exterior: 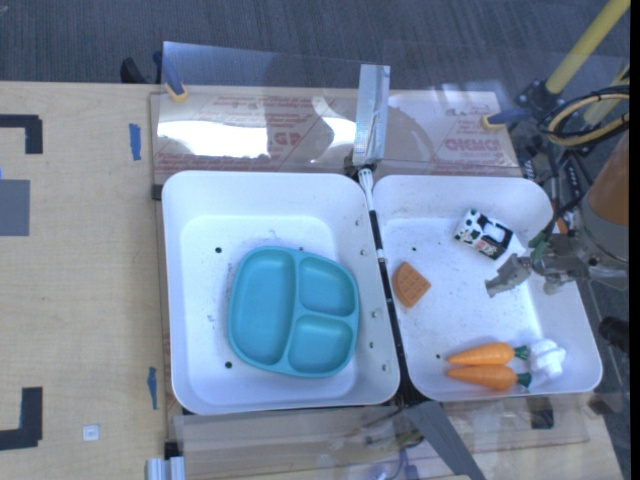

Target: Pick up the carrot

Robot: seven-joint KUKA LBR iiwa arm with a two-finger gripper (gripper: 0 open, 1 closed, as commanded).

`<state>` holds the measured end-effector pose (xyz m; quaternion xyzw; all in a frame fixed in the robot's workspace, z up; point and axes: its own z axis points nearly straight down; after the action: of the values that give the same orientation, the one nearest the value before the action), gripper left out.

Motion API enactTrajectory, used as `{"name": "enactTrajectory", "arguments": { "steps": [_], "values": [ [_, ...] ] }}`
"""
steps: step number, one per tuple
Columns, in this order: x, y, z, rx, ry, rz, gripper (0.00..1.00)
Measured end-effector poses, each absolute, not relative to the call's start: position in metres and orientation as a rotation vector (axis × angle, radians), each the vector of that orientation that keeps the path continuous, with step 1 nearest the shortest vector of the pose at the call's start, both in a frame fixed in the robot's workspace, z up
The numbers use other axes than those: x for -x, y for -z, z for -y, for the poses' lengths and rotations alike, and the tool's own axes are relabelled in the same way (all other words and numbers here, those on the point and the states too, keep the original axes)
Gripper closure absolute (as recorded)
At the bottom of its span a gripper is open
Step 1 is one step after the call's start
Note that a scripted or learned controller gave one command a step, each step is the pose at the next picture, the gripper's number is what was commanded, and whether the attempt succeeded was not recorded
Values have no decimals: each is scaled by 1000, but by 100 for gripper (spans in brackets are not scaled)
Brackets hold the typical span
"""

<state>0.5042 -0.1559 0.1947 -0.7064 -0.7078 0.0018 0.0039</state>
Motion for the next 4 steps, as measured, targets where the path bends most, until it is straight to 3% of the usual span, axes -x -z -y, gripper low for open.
{"name": "enactTrajectory", "arguments": {
  "steps": [1, 2, 3, 4],
  "values": [
    [-477, -100, 147, 2250, -10, 2175, 0],
    [-482, -86, 192, 2104, 6, 2333, 0],
    [-483, -86, 153, 1993, 4, 2436, 0],
    [-483, -86, 170, 1560, 5, 2734, 0]
  ]
}}
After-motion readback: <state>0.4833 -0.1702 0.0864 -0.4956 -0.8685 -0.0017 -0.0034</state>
